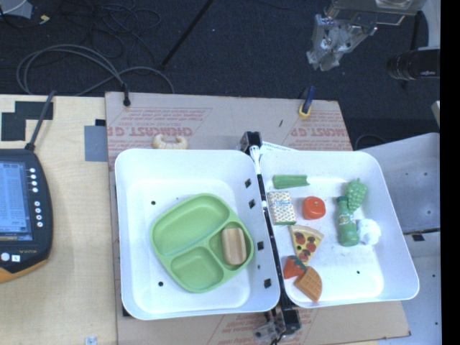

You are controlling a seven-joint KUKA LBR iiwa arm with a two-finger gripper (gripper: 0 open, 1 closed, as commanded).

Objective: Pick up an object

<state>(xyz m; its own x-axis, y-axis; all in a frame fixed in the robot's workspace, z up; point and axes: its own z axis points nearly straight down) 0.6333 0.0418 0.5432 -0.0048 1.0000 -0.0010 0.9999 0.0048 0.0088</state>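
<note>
**Nothing lifted yet: gripper parked high, toys all in the right bin**

Your candidates for picking all sit in the right shallow white plastic bin (388, 264). Along its left side, from far to near, you have a flat green bar-shaped piece (290, 181), a small printed carton-like block (281, 208), a toy pizza slice (305, 243), a small red piece (292, 267) and a brown waffle-patterned wedge (310, 284); the red piece and the wedge lie touching or nearly so. A round red-orange toy (313, 208) sits just beside the block, towards the middle. Further right lie a knobbly green toy (355, 193), a green bottle-like piece (347, 228) and a small white lump (369, 230), bunched close together.

In the left white bin (136, 279) a green three-compartment plastic tray (188, 228) holds a tan bread-roll-shaped toy (233, 244) in its right-hand compartment.

The two-finger gripper (327, 52) hangs well apart from all of this, beyond the far edge of the cardboard sheet (215, 121) and over the dark floor. You cannot tell from this view how wide it stands, and nothing is visible in it.

By my judgement the task is at its start: every object rests in a bin, so the approach, descent, grasp and lift all remain. The round red-orange toy, with free space around it, looks the easiest target.
</note>
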